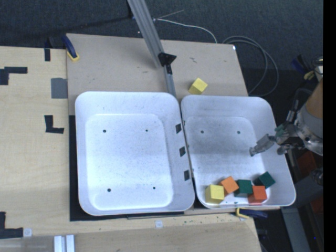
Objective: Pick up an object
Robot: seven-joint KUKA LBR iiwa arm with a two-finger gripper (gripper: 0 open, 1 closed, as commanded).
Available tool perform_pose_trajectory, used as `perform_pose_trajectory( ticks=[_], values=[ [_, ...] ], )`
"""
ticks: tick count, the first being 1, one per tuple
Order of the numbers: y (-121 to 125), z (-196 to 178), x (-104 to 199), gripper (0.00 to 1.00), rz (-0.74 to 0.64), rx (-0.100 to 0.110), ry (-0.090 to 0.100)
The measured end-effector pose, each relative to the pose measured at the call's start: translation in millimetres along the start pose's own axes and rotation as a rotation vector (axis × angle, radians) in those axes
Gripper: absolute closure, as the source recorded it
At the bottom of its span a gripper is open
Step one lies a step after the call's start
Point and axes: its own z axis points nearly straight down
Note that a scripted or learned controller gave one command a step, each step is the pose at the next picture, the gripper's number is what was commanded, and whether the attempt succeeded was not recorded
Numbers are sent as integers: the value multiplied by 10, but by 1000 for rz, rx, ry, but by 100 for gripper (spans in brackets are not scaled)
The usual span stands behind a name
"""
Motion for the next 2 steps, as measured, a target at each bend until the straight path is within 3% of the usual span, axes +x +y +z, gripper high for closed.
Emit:
perform_pose_trajectory(
  ticks=[1, 2],
  values=[
    [431, 123, 591, 0, -7, -1, 2],
    [830, 114, 1693, 0, -9, -2, 2]
  ],
)
